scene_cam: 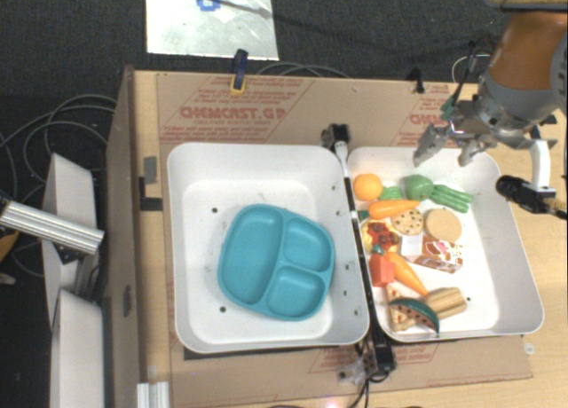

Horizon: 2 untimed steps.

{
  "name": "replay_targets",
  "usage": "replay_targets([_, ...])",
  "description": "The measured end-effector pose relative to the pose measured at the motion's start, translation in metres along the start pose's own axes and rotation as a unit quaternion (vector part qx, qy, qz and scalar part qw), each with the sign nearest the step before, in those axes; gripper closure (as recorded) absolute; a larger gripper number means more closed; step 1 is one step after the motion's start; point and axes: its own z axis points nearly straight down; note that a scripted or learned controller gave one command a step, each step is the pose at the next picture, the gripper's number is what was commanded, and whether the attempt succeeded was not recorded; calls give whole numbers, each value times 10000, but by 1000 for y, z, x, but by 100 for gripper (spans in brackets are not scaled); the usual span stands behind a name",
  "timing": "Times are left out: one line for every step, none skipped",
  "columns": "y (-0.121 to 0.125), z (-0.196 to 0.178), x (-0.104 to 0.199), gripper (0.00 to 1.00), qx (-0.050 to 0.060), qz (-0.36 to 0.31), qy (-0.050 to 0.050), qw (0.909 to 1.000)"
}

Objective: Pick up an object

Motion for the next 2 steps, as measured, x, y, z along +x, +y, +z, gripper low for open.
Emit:
replay_targets([17,127,-18,0,42,15,5,10000])
replay_targets([15,160,-46,0,-29,24,4,10000])
